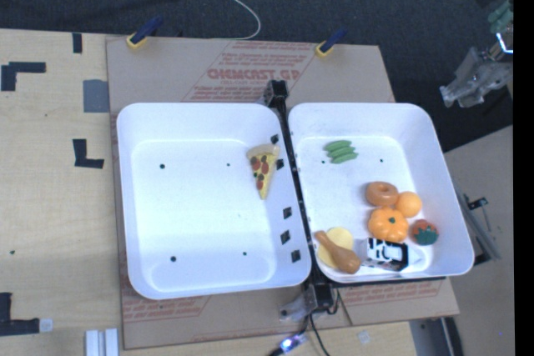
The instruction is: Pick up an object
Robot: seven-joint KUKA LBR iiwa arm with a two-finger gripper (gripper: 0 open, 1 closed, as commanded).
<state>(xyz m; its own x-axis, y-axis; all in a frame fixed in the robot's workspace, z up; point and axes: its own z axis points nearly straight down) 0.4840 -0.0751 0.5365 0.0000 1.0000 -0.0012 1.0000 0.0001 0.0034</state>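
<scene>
I read this as the very start of the pick: my gripper (477,83) hangs off beyond the right bin's (421,122) far right corner, well apart from everything in it, and I cannot tell its state from here, though nothing is in its grasp. No object is chosen yet, so the next move calls for swinging the arm in over the bin and dropping onto one piece with room around it. The green pea pod (340,151) looks like my cleanest option, lying alone near the far wall. The rest is crowded at the near right corner: a doughnut (382,193), a small orange (409,203), a pumpkin-like orange piece (388,224), a red and green tomato-like piece (425,233), a drumstick (337,250) beside something yellow (340,237), and a black and white item (387,252), several touching, so a descent there risks nudging neighbours. A pizza slice (263,167) lies in the left bin (133,188), close against the divider wall, which could block a finger.
</scene>
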